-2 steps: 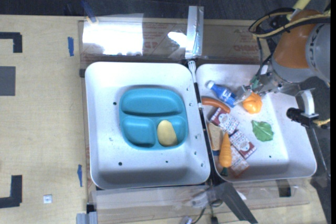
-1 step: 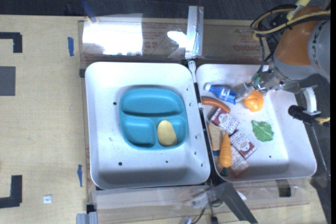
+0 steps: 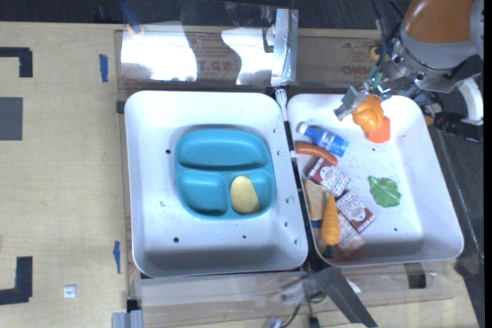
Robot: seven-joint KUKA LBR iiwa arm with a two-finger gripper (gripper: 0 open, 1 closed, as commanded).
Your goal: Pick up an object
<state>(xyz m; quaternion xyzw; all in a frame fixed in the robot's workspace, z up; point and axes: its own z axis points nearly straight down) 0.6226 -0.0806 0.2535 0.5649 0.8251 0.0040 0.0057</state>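
1. The desk (image 3: pixel 54 165) carries two shallow white bins side by side; the right bin (image 3: pixel 430 188) serves as the landmark here.
2. The arm (image 3: pixel 442 4), grey with an orange upper part, reaches in over the right bin's far right corner.
3. The claw (image 3: pixel 360 102) hangs above the far part of the right bin, its fingers pointing toward the bin's far left side.
4. An orange pepper-shaped toy (image 3: pixel 369 114) sits right against the claw tip, with a red-orange piece (image 3: pixel 379 130) just beside it; whether the fingers actually clamp the toy cannot be told, nor how wide they stand.
5. A blue and white tube (image 3: pixel 323 139) lies near the right bin's far left wall, a red sausage-like thing (image 3: pixel 316 153) just beneath it.
6. Printed packets (image 3: pixel 342 200) lie along the right bin's left side, with a carrot (image 3: pixel 330 220) on them.
7. A green leafy toy (image 3: pixel 384 190) lies near the right bin's middle, apart from the rest.
8. The left bin (image 3: pixel 146 127), touching the right bin's left wall, holds a blue divided tray (image 3: pixel 219 154) with a yellow oval thing (image 3: pixel 244 194) in its near right compartment.
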